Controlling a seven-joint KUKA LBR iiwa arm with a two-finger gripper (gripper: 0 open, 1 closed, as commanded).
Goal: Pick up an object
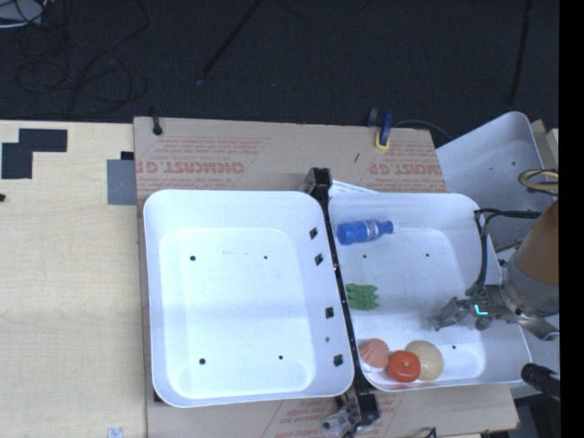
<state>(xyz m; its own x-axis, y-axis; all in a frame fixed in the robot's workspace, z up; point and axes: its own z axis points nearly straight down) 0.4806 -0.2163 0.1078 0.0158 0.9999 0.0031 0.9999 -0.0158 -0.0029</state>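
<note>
The right bin (429, 210) holds a blue bottle (364, 232) lying on its side near the back, a small green object (362, 296) by the left wall, and a pink piece (373, 352), a red round piece (403, 366) and a tan round piece (426, 359) together at the front. My gripper (453, 314) reaches in from the right, low over the bin floor at its right side. It stands right of the green object and above the tan piece, touching none of them. Nothing shows between its fingers.
The left bin (182, 210) lies beside the right one, with a black divider clamp (333, 281) between them. Both bins rest on a cardboard sheet (237, 158). The arm's orange band (546, 249) and a cable sit over the right bin's right rim.
</note>
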